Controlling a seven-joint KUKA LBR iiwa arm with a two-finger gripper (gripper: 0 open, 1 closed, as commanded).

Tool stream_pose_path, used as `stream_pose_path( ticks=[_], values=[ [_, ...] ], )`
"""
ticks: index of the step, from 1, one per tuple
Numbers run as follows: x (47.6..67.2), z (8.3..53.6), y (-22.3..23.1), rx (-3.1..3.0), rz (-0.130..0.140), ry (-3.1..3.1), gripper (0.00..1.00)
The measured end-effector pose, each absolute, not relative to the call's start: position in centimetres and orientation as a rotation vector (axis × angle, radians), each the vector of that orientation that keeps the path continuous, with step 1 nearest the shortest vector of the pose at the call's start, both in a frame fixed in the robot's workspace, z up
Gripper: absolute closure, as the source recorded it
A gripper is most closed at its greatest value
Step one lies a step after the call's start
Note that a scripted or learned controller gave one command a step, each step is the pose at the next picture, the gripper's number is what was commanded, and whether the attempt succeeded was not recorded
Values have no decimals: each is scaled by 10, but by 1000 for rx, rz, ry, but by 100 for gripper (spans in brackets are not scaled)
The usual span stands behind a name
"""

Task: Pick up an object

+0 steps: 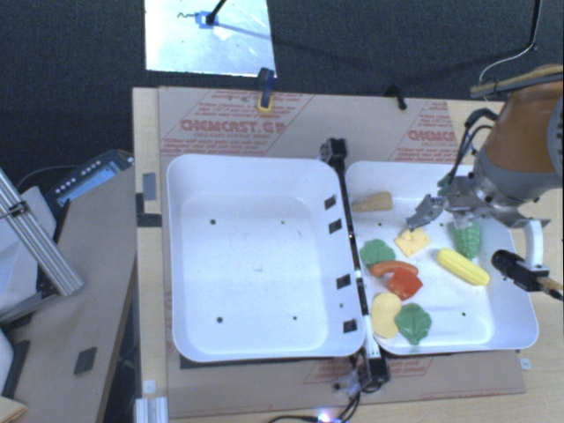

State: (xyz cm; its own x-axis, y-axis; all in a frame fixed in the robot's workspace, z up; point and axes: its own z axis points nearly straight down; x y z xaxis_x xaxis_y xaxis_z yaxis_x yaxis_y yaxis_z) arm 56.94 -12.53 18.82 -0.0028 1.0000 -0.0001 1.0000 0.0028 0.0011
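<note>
Cheese wedge (411, 241) in right bin (515, 324), pincer (429, 210) just above

Light falls evenly and fairly bright from above, so the two white bins (256, 263) read almost flat, with only faint grey shading along their inner walls. The toy pieces in the right bin cast short, soft shadows. A reflective sheet (210, 25) at the top glares pale blue-white and is nearly washed out. The dark carpet (70, 69) around the table (291, 117) stays dim and grainy. Focus is moderate throughout: the red print on the table is legible but soft, and small edges look slightly smeared. The arm (527, 135) at the right shows mild blur.
</note>
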Motion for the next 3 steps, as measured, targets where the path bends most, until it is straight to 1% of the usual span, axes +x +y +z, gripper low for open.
stream_pose_path(
  ticks=[1,2,3],
  values=[
    [517,82,-86,2224,2,2230,0],
    [520,95,-89,2219,4,2222,100],
    [525,190,-38,2206,12,2228,100]
  ],
)
